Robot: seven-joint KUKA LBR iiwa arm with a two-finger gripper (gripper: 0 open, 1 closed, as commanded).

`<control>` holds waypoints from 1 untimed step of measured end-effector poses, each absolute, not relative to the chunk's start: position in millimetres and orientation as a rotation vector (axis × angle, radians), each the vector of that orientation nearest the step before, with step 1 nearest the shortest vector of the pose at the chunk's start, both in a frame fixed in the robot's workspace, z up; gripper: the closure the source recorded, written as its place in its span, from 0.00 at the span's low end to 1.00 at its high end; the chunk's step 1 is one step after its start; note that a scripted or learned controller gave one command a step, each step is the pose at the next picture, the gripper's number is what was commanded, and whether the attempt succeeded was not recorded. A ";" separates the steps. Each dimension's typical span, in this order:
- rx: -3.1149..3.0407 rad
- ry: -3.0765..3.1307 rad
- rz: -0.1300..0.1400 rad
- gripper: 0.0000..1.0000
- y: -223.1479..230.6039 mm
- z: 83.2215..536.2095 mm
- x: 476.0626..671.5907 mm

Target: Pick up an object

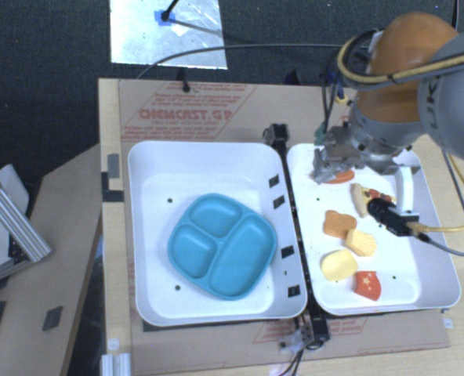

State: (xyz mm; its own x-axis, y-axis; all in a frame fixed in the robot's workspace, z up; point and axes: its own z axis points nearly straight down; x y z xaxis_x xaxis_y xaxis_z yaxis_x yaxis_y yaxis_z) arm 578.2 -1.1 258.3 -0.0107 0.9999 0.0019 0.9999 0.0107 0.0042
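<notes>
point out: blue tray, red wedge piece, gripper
blue tray (222, 245), camera view, on its central divider ridge.
red wedge piece (367, 285), camera view, on its top face.
gripper (327, 170), camera view, at the fingertips, over the right bin's far end.

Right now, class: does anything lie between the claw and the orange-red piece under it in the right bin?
Nothing visible does. The claw hangs at the far end of the right bin, right over the orange-red piece, partly covering it. The other food pieces lie nearer the camera, off that path.
</notes>
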 end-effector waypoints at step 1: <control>2.209 2.231 0.006 1.00 46.4 249.1 611.6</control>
State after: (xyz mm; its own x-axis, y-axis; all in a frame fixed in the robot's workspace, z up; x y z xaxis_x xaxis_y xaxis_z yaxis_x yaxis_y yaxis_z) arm 611.6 46.4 249.1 -0.0097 1.0000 0.0010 0.9999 0.0097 0.0042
